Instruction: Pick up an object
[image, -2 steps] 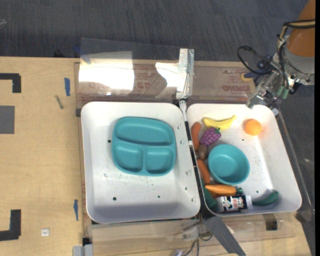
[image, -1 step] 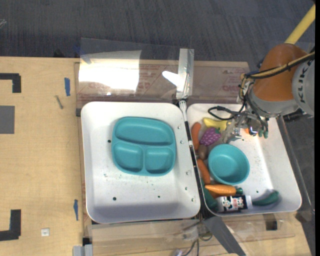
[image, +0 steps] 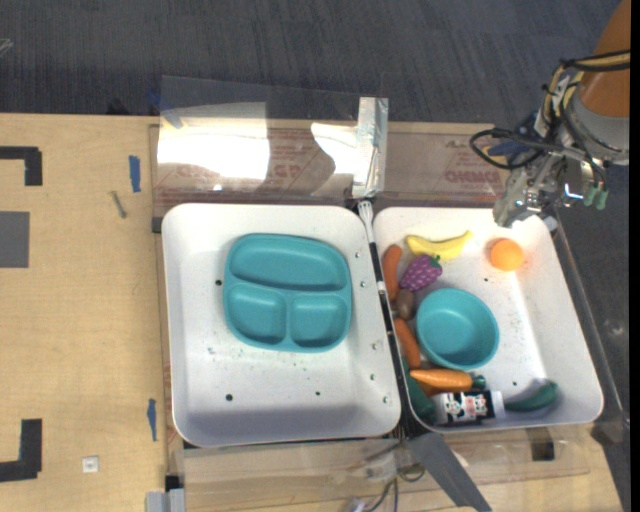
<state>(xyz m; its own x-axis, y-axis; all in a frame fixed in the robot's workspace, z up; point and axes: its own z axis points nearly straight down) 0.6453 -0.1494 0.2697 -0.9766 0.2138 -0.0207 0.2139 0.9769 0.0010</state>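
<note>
The right bin (image: 560, 330) holds a teal bowl (image: 457, 329), an orange ball (image: 507, 254), a yellow banana (image: 438, 243), purple grapes (image: 421, 271), carrots (image: 440, 379), a small can (image: 466, 405) and a dark green vegetable (image: 532, 398). My gripper (image: 519, 207) hangs above the bin's far right corner, just up and right of the orange ball, with nothing seen between its fingers.
The left bin (image: 190, 330) carries a teal divided plate (image: 287, 290). A clear plastic wall with a taped post (image: 370, 150) stands behind both bins. Cables hang around the wrist (image: 560, 140) at the upper right.
</note>
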